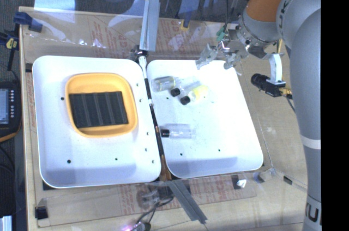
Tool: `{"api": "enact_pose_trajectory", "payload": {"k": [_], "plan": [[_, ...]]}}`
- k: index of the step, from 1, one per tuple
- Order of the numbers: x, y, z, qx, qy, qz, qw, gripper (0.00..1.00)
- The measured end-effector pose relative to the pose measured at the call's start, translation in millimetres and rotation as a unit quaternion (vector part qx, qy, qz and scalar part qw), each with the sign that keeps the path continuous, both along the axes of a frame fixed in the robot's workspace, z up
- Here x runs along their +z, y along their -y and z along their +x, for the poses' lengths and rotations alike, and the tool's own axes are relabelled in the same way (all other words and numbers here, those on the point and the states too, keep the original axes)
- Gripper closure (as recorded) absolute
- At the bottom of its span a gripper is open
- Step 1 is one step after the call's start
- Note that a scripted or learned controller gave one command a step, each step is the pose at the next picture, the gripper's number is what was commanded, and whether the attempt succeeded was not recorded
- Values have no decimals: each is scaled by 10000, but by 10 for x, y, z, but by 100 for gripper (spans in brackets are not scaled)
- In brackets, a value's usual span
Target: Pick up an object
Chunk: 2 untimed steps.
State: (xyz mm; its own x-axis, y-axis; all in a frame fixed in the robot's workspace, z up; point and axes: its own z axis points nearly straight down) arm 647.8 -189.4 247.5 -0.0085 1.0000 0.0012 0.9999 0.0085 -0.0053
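Note:
Several small objects lie in the right bin (240, 143). A clear vial (163, 83) rests near the bin's upper left, with two small black caps (175, 92) beside it and a yellow piece (200, 92) just right of them. Lower down lies another clear vial (178, 131) with a black end. My gripper (218, 56) hangs over the bin's far edge, above and to the right of the cluster. Its two metal fingers (205, 55) stand apart, open, with nothing between them.
The left bin (49, 159) holds a yellow tray (98, 83) with a black ribbed insert. A metal divider bar (147, 23) runs up from between the bins. A black clip (264, 83) on the arm hangs over the bench right of the right bin.

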Motion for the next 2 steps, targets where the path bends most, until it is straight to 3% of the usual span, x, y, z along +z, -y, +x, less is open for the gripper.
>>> {"api": "enact_pose_trajectory", "payload": {"k": [1,2], "plan": [[-1458,194,-368,71,20,0,10000,0],[-1361,191,-367,90,14,1,10000,100]]}}
